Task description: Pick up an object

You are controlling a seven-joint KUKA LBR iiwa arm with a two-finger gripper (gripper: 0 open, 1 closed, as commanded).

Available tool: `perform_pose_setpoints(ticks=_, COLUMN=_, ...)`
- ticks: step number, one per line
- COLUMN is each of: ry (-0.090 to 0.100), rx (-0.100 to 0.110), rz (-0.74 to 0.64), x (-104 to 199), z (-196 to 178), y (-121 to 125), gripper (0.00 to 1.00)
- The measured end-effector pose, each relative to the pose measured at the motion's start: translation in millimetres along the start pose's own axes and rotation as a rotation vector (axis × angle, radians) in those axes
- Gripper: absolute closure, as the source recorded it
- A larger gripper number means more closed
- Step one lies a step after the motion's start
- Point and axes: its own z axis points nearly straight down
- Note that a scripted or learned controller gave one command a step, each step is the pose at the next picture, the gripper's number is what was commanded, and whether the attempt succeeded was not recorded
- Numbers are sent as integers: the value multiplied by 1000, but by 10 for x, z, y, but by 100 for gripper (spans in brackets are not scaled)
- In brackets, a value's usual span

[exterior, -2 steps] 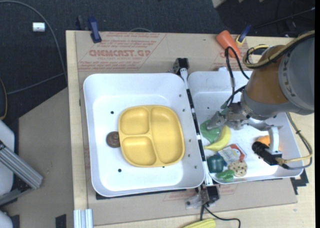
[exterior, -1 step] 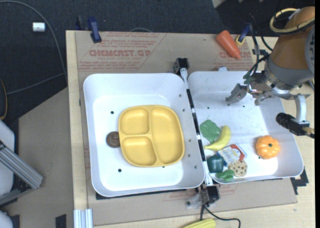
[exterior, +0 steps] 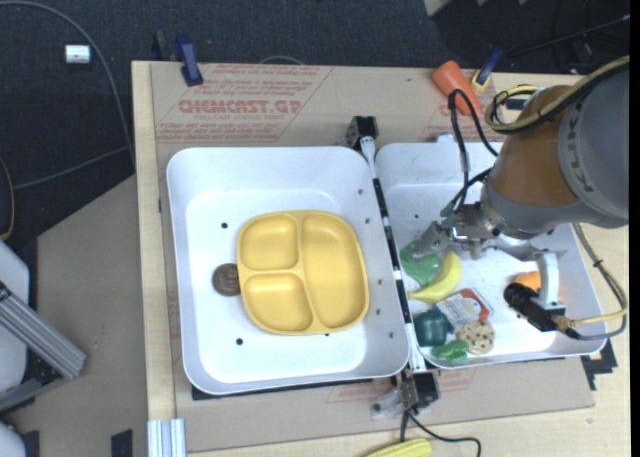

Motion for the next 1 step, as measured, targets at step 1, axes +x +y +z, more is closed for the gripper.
perform_pose_setpoints(ticks=1, ry=-2, rx=-2, rz=1, x=-777, z=152, y=553, gripper=0)
